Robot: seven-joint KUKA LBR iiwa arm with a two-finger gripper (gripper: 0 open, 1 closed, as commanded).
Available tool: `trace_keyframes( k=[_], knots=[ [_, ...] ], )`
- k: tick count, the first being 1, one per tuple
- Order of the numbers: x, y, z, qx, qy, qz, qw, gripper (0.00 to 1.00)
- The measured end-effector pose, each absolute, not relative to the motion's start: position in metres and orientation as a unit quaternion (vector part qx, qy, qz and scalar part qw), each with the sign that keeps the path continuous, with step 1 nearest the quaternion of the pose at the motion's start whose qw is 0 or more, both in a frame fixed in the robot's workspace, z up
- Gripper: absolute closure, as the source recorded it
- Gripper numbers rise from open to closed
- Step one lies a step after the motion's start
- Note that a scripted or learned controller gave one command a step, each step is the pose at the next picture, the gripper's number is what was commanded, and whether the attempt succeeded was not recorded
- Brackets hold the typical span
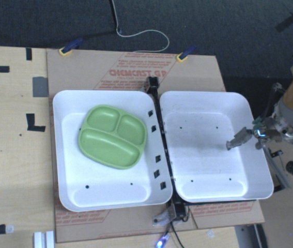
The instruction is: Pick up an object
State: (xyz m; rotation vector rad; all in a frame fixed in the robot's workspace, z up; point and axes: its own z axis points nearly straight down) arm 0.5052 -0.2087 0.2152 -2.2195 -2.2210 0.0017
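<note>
The gripper (235, 140) hangs over the right bin (208, 190) at about its 3 o'clock edge, with nothing between its parts, and how wide it stands cannot be told from this slanted view. The only object to pick, a green divided plate (113, 136), lies flat in the left bin (105, 200), at about 9 o'clock from the gripper and well apart from it. The arm probably must cross the wall between the bins on the tabletop (12, 138) to reach it.
</note>
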Motion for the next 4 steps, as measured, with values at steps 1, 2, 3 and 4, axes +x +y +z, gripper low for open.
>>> trace_keyframes(
  k=[1,2,3,4],
  knots=[
    [0.485,-0.148,0.317,-0.704,-0.71,-0.0031,-0.003,0.0],
    [0.485,-0.081,0.479,-0.704,-0.71,-0.0066,-0.007,0.0],
    [0.484,0.024,0.485,-0.702,-0.712,-0.0009,0.0,0.0],
    [0.484,0.096,0.508,-0.704,-0.711,-0.0009,0.0,0.0]
  ],
)
